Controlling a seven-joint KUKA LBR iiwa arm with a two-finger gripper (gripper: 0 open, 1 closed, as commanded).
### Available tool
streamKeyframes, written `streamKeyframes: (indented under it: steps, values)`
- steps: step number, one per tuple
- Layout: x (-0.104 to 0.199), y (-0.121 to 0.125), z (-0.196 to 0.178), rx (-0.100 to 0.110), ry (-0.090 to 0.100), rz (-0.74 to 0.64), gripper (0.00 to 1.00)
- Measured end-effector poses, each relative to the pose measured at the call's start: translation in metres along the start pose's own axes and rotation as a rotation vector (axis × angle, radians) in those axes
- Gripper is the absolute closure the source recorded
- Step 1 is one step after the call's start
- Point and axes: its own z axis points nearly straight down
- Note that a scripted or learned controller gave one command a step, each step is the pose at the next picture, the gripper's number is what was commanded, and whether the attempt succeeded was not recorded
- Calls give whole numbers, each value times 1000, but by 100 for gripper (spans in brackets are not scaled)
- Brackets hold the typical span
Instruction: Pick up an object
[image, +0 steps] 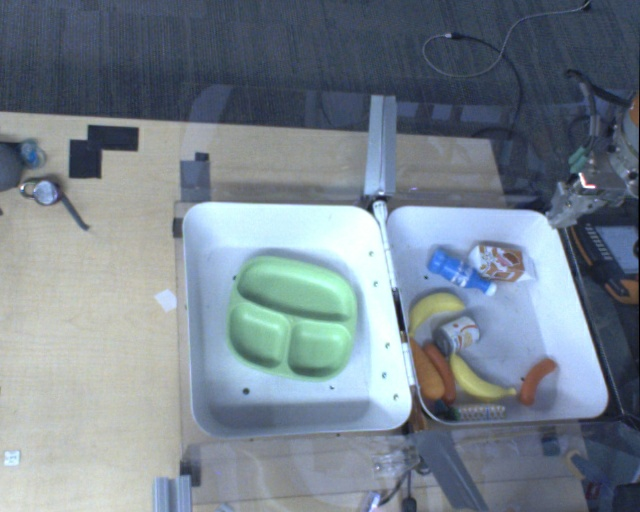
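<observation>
At the right edge of the frame, above the upper right corner of the right bin (590, 330), the gripper (592, 185) sits among cables and fittings. It is too small and cluttered there to tell how it is set or whether it has hold of anything.

The things to pick all lie in the right bin: a blue bottle (460, 271) and a brown packet (498, 261) near the top, touching or nearly so; a banana (462, 350) curving down the middle with a small can (457, 334) lying against it; a carrot (432, 372) tight along the left wall; and a sausage (537, 380) alone at the lower right. The left bin (205, 330) holds a green divided tray (293, 315).

The likeliest trouble is crowding. A grasp aimed at the can or banana could catch both, or knock one aside and close on nothing. The carrot, hugging the wall, leaves little room on that side. The round can and bottle may roll away. The sausage, well apart, looks the safest choice.
</observation>
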Motion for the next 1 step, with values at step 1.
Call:
streamKeyframes:
  steps: [1]
  values:
    - [1,2,-8,2,-1,-6,100]
